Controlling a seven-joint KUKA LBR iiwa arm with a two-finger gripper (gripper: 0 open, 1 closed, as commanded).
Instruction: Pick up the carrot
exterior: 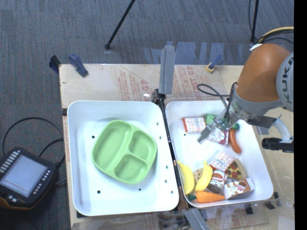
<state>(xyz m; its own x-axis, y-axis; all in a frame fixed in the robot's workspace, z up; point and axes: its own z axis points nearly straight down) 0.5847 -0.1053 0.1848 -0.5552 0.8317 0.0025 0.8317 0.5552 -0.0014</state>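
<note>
The gripper hangs low over the back half of the right bin, its fingers spread and nothing between them, so it is released and carrying nothing. Directly around it lie a red-and-white packet to its left, another small packet just under the fingertips, and a red sausage just to its right. The carrot sits well apart from the tool, at the front edge of the same bin, lying roughly flat with its green top toward the left, pressed close to 2 bananas and a cluster of snack packets. To do this step well, the arm likely needs to travel toward the front wall, turn the fingers across the carrot's narrow width, and descend onto its middle, keeping clear of the bananas and the bin rim. The left bin with the green plate plays no part.
</note>
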